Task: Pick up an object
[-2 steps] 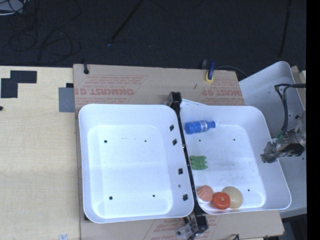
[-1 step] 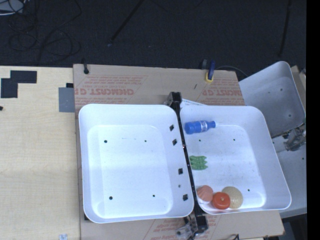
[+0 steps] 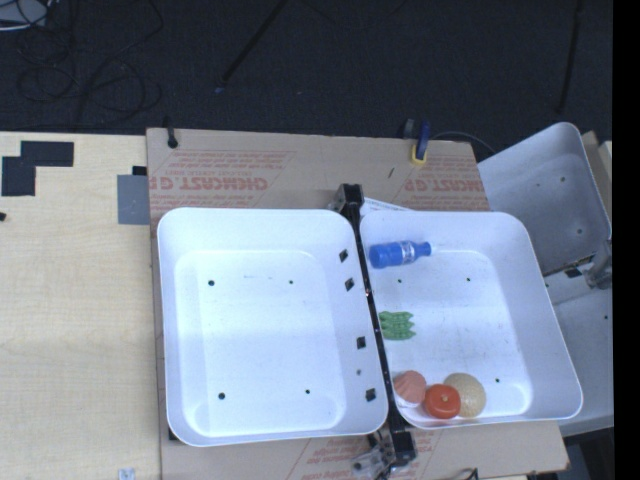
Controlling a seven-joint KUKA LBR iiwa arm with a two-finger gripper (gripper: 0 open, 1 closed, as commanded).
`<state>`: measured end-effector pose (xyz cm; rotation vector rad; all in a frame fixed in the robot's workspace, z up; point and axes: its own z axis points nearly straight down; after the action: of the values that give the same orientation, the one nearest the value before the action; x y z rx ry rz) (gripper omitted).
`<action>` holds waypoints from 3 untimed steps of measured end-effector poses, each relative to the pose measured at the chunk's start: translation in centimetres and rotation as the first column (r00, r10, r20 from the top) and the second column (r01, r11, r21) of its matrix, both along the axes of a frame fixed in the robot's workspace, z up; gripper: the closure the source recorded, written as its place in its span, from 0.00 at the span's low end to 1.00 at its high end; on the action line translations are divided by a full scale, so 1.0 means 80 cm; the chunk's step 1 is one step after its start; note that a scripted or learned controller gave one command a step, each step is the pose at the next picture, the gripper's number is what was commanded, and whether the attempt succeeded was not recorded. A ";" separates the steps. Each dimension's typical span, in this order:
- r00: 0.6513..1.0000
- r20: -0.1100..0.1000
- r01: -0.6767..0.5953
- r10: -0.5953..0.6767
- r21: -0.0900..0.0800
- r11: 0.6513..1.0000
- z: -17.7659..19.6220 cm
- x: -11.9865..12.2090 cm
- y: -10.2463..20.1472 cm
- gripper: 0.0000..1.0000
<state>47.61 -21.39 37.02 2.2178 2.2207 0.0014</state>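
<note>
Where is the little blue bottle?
The blue bottle lies on its side in the right bin, near the bin's far left corner, beside the divider between the bins. The green object lies below it in the camera view.

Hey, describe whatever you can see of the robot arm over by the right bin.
There is very little to go on. A small grey metal piece at the right edge, past the right bin, may belong to it. Bands, cables and markings can't be told.
</note>
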 end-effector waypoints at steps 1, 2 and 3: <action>1.000 -0.006 0.002 -0.002 0.002 1.000 -0.022 0.000 0.001 1.00; 1.000 -0.005 0.003 -0.003 0.002 1.000 -0.024 0.000 0.001 1.00; 1.000 -0.001 0.000 0.000 0.000 1.000 0.016 0.000 0.000 1.00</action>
<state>47.60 -21.39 38.29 2.2183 2.2218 0.0008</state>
